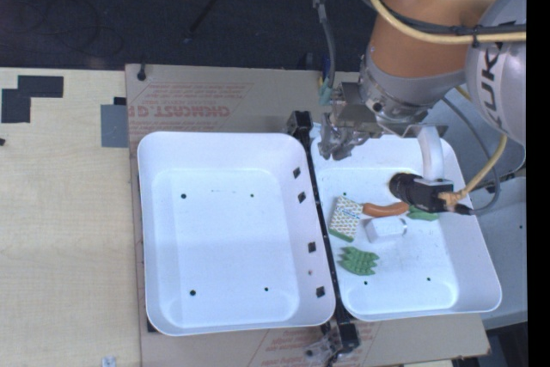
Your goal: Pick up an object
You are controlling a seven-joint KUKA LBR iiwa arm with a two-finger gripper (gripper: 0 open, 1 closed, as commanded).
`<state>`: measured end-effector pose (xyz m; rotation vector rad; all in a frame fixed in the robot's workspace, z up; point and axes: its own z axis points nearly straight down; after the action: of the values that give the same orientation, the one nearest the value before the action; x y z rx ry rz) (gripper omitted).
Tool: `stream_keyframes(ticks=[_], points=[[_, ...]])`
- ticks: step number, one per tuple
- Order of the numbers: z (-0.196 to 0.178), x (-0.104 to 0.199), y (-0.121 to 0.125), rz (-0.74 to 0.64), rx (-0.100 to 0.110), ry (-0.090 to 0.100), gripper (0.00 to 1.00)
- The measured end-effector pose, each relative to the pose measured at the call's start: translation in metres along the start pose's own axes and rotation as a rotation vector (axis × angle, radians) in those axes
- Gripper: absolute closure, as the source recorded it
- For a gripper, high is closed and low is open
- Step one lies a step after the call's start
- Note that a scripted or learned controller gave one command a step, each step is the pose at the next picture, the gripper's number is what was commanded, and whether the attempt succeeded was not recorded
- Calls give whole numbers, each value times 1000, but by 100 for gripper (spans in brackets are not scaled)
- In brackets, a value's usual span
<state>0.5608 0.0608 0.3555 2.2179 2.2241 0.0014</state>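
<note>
Near the left wall of the right bin (464, 288), about halfway along it, lies a small patterned square (345, 219), pale with rows of green dots, and to my eye it is the likeliest thing to go for, being the closest piece to the gripper (337, 149). It lies flat and looks thin and light, maybe soft like a little pad or cloth. I would expect it to give under pressure, so a pinch across its two opposite edges, pressed well down to the bin floor, seems the best hold; taken by one corner it may fold or slip out. Just beside it on the right is a short orange piece (384, 208), carrot-like, with a little white block (384, 229) right below that, both close enough to get nudged. A green leafy piece (358, 260) lies a little nearer the front, apart from the square, and another scrap of green (424, 216) shows past the orange piece's far end. The gripper hangs over the bin's back left corner, above the rim and clear of all the pieces; whether it is apart or together I cannot tell from here, and I see nothing held in it. Behind it rises the arm (430, 4), its orange band large at the top right. The left bin (223, 271) sits alongside on a brown cardboard sheet (215, 99).
</note>
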Motion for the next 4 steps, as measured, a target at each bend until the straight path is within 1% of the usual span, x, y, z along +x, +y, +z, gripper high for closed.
stream_keyframes(ticks=[1,2,3,4], points=[[98,17,-16,5,14,-1,100],[107,-64,-13,11,7,-3,100],[81,-132,-89,11,7,-1,100],[-79,-115,10,-2,-18,-3,100]])
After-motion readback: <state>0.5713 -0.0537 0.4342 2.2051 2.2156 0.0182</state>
